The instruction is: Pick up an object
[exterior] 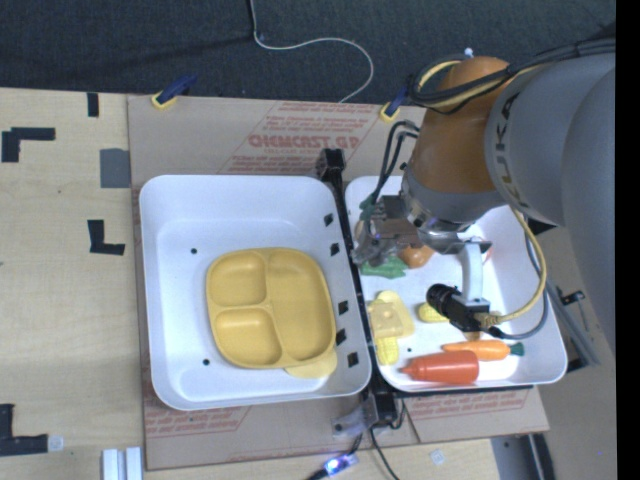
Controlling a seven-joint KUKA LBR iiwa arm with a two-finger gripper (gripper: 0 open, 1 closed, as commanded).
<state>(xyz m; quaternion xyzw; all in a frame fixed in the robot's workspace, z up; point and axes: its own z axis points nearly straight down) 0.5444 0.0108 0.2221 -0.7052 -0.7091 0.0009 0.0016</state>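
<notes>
**Several toy foods, one arm low over the right bin**

Several small plastic food pieces lie in the right bin (535,363), and any of them would serve. Most reachable looks the red-orange piece (441,369), carrot-like, lying along the near wall. Its long axis runs roughly left to right across the view, thicker end to the left, tapering toward the right. I judge it light, stiff and rather slick, so a pinch across its thick middle, at right angles to that axis, would suit best; a hold near the tip might squirt it free. A thinner orange carrot (482,349) lies just above it, nearly parallel, green top to the right. To the left sit a pale yellow block (389,315) and a small corn cob (385,348), close to the wall between the bins.

Over the far part of this bin hangs the gripper (381,236), with a green and an orange piece (413,256) crowded beneath it. Whether the claw is apart or closed, I cannot tell from here.

Next door, the left bin (170,268) holds a yellow divided plate (268,303).
</notes>
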